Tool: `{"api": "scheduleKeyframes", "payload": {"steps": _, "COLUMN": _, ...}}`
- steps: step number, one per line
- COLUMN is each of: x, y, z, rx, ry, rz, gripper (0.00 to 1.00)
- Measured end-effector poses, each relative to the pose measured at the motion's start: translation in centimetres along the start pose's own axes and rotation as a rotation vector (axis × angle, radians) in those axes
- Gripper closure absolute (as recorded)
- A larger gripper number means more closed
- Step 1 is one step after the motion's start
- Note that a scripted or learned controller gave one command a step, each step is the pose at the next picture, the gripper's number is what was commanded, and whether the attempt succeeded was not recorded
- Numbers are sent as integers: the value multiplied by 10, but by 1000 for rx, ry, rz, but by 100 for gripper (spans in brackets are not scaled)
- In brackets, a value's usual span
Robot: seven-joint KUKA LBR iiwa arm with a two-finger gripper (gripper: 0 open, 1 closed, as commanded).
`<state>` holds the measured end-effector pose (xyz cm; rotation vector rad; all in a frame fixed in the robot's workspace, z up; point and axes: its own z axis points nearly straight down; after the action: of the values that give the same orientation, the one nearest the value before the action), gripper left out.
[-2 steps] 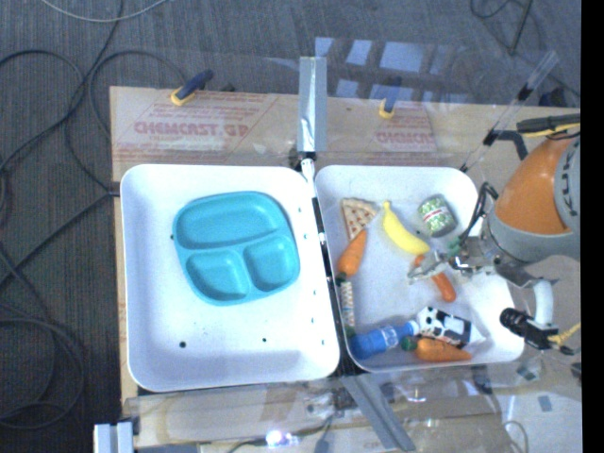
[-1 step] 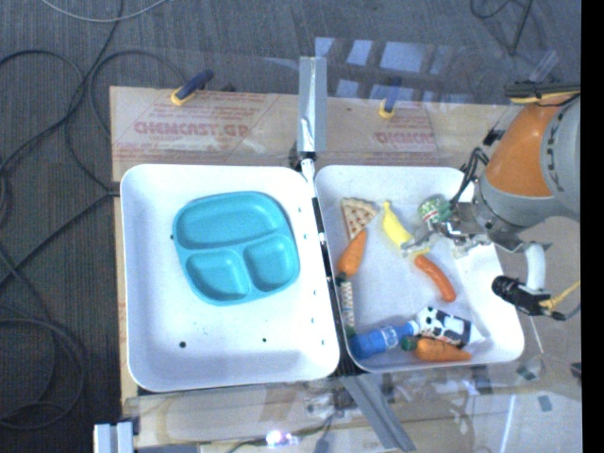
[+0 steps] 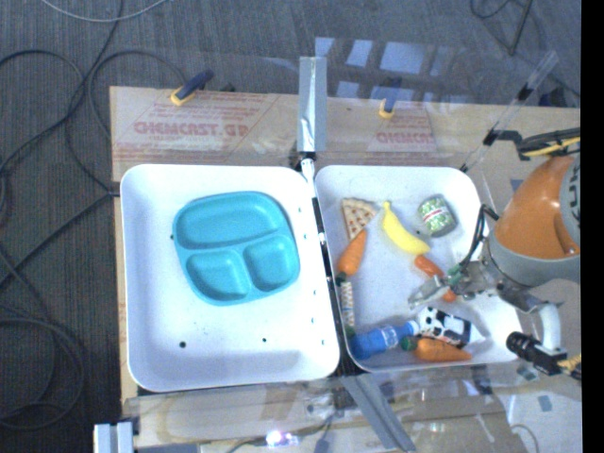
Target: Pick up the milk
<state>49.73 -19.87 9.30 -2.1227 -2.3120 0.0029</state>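
The milk (image 3: pixel 444 326) is a small carton with black and white cow patches. It lies on its side near the front of the right bin (image 3: pixel 396 182). A blue bottle (image 3: pixel 377 338) lies to its left and an orange carrot (image 3: pixel 442 349) sits just in front of it. My gripper (image 3: pixel 436 291) hangs just behind and above the carton, reaching in from the right under the orange wrist band (image 3: pixel 538 225). It is open, with nothing between its fingers.
The right bin also holds a banana (image 3: pixel 401 232), a green can (image 3: pixel 436 215), a waffle piece (image 3: pixel 357 217), a carrot (image 3: pixel 351 253) by the left wall and a small carrot (image 3: pixel 427 265) close to the gripper. A blue divided plate (image 3: pixel 238 245) sits in the left bin (image 3: pixel 151 347).
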Motion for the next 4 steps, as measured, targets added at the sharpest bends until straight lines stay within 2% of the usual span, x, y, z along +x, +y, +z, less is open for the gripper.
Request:
{"api": "scheduleKeyframes", "payload": {"steps": 1, "x": 16, "y": -8, "z": 3, "rx": -18, "ry": -13, "rz": -20, "gripper": 0}}
{"api": "scheduleKeyframes", "payload": {"steps": 2, "x": -25, "y": 17, "z": -88, "rx": -2, "ry": -4, "rz": 32, "gripper": 0}}
{"api": "scheduleKeyframes", "payload": {"steps": 3, "x": -29, "y": 57, "z": -102, "rx": -2, "ry": -5, "rz": -206, "gripper": 0}}
{"api": "scheduleKeyframes", "payload": {"steps": 4, "x": -18, "y": 17, "z": 4, "rx": -11, "ry": 8, "rz": -209, "gripper": 0}}
